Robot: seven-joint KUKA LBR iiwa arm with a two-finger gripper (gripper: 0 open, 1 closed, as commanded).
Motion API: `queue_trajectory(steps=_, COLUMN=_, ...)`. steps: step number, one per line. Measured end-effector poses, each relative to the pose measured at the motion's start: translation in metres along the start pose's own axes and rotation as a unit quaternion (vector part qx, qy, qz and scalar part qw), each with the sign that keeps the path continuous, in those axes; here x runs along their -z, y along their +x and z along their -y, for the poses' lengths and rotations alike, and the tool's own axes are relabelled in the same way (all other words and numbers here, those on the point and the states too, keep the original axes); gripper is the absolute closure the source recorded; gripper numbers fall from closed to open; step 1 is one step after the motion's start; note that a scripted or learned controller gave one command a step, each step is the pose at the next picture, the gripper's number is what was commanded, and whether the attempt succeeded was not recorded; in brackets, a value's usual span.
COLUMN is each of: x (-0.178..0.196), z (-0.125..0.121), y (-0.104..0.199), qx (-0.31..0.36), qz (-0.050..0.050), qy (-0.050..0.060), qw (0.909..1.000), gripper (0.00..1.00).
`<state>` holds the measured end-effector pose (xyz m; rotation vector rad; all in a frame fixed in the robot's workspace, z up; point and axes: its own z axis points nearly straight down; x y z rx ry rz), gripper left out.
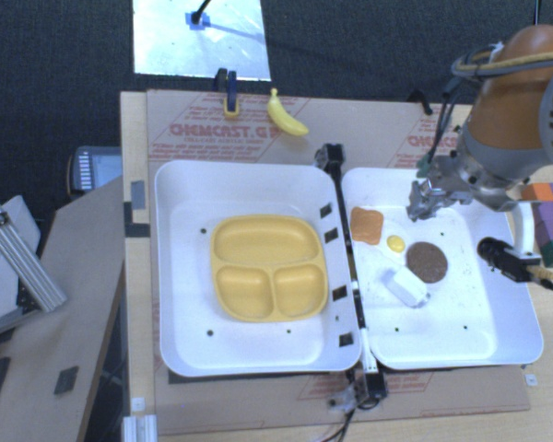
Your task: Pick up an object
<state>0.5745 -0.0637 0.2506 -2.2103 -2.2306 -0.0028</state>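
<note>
We see a bench with two white bins, the right bin (498, 339) under the arm. Our gripper (422, 203) hovers at the bin's twelve o'clock; whether it is spread we cannot tell. At its seven o'clock lies an orange piece (367, 225), small, flat, probably light and stiff; we would take it across its narrow sides.

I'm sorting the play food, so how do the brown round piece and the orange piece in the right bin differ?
The brown round piece is a dark disc; the orange piece is lighter and squarish with rounded corners. The brown piece lies nearer the bin's middle, the orange piece by the left wall. Both lie flat in the right bin, neither gripped.
</note>
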Motion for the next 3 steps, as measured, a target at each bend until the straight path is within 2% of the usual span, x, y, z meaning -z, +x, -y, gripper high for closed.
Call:
queue_trajectory(steps=1, x=0.005, z=0.013, y=0.054, qx=0.001, qz=0.0, qy=0.0, qw=1.0, gripper=1.0)
queue_trajectory(steps=2, x=-0.014, z=0.027, y=0.108, qx=0.0, qz=0.0, qy=0.0, qw=1.0, gripper=1.0)
queue_trajectory(steps=3, x=-0.014, z=0.047, y=0.154, qx=0.0, qz=0.0, qy=0.0, qw=1.0, gripper=1.0)
